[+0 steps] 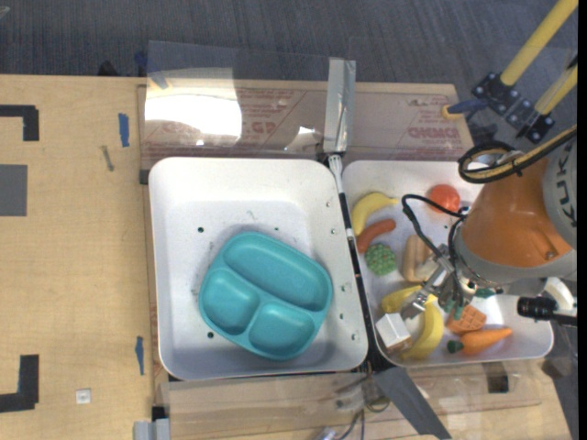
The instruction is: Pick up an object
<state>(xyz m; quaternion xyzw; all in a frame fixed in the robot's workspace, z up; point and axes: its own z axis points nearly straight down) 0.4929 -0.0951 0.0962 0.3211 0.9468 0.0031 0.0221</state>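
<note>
The grey arm with its orange band reaches into the right-hand shallow white bin (541, 342), and its two-finger gripper (438, 287) is low among a heap of small plastic toy foods; whether the pincer is open or closed on anything I cannot tell, since the wrist and the clutter hide that part. The likeliest target is the curved yellow plastic banana (427, 330) lying just beside the gripper, near the bin's front wall, touching a small white block (393, 329); a second yellow banana (369, 208) lies toward the back, next to a red chilli-shaped piece (374, 235) and a green knobbly ball (381, 259). Such toys are probably light, hollow and stiff (hard shells, rather slick), so a grip across the banana's narrow middle should hold better than one at its tapering ends. An orange toy carrot (486, 339) lies at the front right; the left-hand white bin (174, 246) holds a teal divided plastic plate (266, 291).
</note>
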